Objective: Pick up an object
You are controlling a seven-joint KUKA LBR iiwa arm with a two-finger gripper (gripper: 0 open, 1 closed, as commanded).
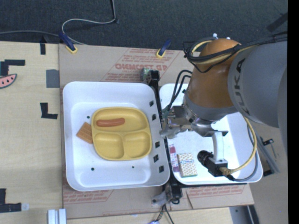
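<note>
The arm (pixel 243 85) reaches over the right bin (pixel 243 174), its gripper (pixel 172 125) low near the wall shared with the left bin (pixel 74 125); whether it is open or closed cannot be told. A small box (pixel 187 164) lies just below it in the right bin. In the left bin, a yellow tray (pixel 122 133) carries a hot dog (pixel 110 122), a cracker (pixel 85 133) tucked beside it.

Cardboard-covered bench (pixel 28 139), two white bins (pixel 74 171)
</note>
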